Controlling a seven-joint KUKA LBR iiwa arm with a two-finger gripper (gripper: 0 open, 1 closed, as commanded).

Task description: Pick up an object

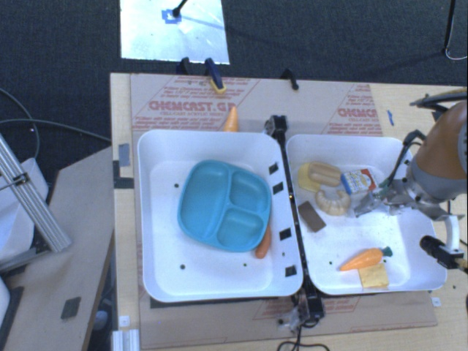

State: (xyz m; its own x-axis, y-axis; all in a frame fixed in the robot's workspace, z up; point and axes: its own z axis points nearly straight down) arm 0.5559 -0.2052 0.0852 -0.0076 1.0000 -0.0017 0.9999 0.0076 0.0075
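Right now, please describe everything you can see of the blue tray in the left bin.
The blue tray is a light blue, plastic-looking plate with rounded corners and three compartments. It lies flat, turned slightly askew, in the left bin. A small orange carrot lies against its lower right edge, partly under it.

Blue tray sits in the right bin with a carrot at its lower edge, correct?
Not quite. The blue tray sits in the left bin, not the right one, as the camera view shows. The rest holds: a carrot lies at its lower edge.
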